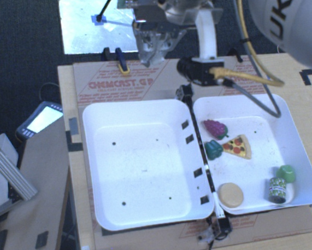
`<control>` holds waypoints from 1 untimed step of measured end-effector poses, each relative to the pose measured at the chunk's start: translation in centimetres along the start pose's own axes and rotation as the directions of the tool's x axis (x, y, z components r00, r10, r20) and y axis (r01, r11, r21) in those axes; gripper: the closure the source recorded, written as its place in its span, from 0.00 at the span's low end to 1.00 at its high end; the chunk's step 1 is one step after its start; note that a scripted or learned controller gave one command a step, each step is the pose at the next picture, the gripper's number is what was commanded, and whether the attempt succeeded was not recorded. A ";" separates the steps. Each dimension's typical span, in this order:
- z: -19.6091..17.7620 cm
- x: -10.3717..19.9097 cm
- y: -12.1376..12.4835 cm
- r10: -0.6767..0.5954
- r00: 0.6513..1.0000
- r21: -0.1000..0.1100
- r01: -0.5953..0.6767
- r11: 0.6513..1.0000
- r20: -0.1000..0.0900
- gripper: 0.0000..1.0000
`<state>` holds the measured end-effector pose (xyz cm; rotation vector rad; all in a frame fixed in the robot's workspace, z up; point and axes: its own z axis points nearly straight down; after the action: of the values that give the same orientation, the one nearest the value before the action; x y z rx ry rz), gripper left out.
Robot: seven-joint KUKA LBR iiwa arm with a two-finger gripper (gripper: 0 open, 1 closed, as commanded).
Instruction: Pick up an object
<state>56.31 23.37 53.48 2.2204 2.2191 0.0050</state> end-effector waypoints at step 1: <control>0.0 -5.1 -4.2 0.001 1.000 0.003 -0.001 1.000 0.000 1.00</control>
<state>52.09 18.24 53.50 2.2229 2.2199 0.0011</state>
